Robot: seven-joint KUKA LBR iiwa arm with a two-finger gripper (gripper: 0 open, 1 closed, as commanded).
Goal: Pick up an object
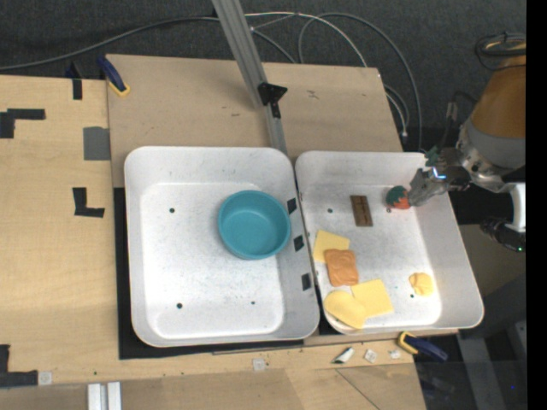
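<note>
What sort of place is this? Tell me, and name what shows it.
Probably a robotics lab test bench, not a kitchen. A robot arm reaches over two white bins on a plywood bench, loose cables trail behind, and the food pieces look like toys.

even, fairly bright overhead light, soft and diffuse; shadows are faint, a thin one inside the blue bowl (253, 223). the white bins (171, 178) look slightly washed out. overall focus is soft, grainy, low in detail.
</note>
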